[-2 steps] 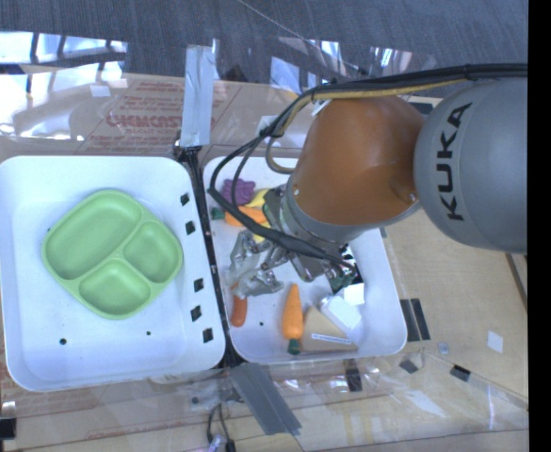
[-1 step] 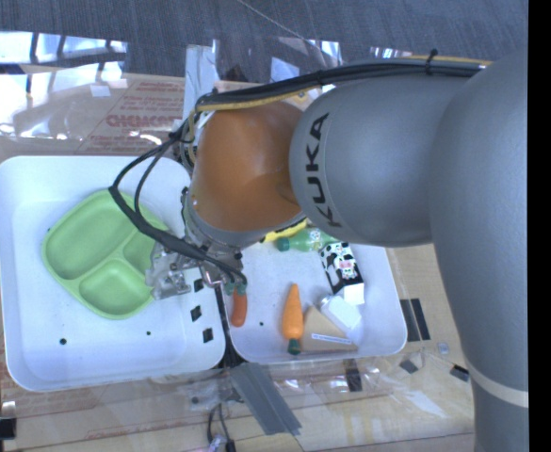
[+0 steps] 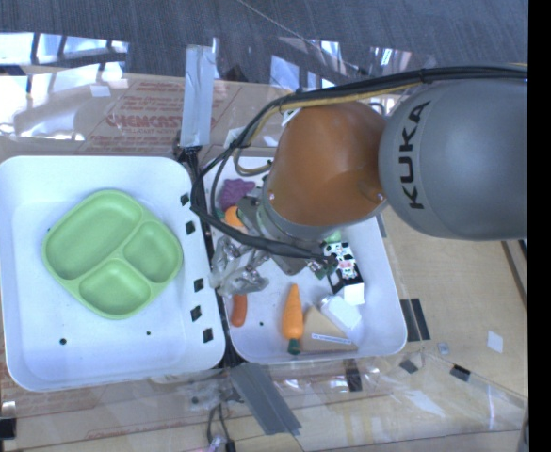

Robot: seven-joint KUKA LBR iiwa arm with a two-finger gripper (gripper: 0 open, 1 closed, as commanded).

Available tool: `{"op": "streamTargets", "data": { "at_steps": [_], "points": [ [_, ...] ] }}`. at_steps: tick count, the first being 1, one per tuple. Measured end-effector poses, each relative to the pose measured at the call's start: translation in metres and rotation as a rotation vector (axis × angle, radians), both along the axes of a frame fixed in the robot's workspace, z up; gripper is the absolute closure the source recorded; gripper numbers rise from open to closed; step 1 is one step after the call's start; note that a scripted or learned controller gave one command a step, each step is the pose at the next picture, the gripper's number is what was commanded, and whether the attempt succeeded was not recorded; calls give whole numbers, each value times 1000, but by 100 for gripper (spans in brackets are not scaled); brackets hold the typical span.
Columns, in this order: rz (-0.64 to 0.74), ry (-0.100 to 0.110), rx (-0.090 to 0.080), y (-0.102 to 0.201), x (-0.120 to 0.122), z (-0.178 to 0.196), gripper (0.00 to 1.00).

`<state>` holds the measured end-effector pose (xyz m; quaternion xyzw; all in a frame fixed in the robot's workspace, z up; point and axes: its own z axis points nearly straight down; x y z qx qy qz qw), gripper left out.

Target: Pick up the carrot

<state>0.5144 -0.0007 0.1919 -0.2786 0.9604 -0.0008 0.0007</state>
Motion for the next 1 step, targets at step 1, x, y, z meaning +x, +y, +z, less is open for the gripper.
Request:
{"op": "streamTargets", "data": {
  "at_steps": [1],
  "points": [
    [86,-1,1,2,29,14,100]
  ]
}}
